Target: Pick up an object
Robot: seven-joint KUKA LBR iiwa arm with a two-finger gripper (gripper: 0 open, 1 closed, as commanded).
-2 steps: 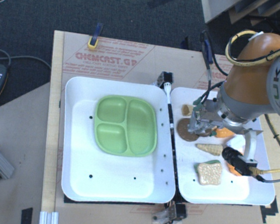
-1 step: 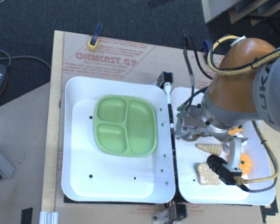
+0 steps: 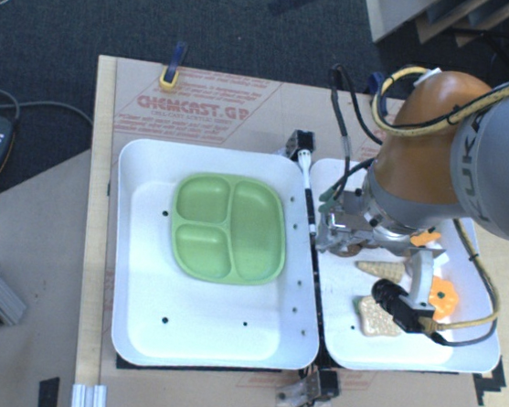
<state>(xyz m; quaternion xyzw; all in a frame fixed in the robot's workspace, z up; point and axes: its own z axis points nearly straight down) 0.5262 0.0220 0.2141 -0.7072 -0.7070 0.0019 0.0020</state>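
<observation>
My gripper (image 3: pixel 341 233) hangs low over the left part of the right bin (image 3: pixel 420 357), below the arm's orange band. A small brown object (image 3: pixel 350 249) lies right under it, partly hidden by the wrist. A pale cone-shaped piece (image 3: pixel 381 270) lies just to the right of that. Nearer the front sits a beige, cracker-like piece (image 3: pixel 374 317). An orange toy (image 3: pixel 444 297) rests by the bin's right side, and another orange bit (image 3: pixel 426 237) peeks out from behind the arm.
The left bin (image 3: pixel 132 303) holds a green divided plate (image 3: pixel 229 229). A ridge with clips (image 3: pixel 308 251) separates the two bins. A black cable connector (image 3: pixel 402 310) dangles from the arm above the right bin's objects.
</observation>
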